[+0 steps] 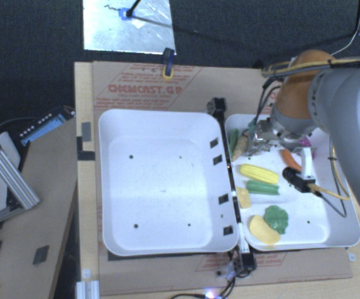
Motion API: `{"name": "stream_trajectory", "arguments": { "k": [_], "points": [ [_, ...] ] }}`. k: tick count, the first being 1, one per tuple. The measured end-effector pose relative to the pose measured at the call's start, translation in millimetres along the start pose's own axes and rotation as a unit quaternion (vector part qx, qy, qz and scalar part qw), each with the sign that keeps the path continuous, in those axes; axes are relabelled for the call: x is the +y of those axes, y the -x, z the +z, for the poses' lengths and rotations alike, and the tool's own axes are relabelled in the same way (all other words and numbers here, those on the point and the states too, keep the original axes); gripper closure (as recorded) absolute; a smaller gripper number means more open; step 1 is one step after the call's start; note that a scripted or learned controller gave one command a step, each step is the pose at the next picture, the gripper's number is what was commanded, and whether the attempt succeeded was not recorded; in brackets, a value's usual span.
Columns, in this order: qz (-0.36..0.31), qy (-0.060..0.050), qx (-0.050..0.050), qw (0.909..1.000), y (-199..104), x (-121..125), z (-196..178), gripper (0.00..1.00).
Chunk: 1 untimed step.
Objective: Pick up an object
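Cardboard sheet [144, 83], red print "QUIKCAST G.P". Right bin [339, 229]: corn cob [259, 174], green pod [262, 188], lettuce [276, 218], yellow piece [263, 230], orange carrot [291, 160]. End effector [258, 137] low at bin's far end; grip state cannot be told.

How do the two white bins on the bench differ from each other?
The left bin looks larger than the right bin. The left bin shows bare white floor with small dark dots; the right bin holds toy foods: a yellow corn cob, a green piece. The arm hangs over the right bin, not the left. Both are shallow and white.
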<state>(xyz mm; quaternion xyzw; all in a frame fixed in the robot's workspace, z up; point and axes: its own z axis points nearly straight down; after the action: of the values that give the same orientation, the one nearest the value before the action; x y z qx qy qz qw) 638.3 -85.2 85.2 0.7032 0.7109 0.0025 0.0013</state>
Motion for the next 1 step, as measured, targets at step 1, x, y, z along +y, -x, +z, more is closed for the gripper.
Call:
{"name": "stream_trajectory", "arguments": {
  "k": [1],
  "points": [
    [0.003,-0.01,-0.001,0.9999,0.2,10.5,0.6,1.0]
  ]
}}
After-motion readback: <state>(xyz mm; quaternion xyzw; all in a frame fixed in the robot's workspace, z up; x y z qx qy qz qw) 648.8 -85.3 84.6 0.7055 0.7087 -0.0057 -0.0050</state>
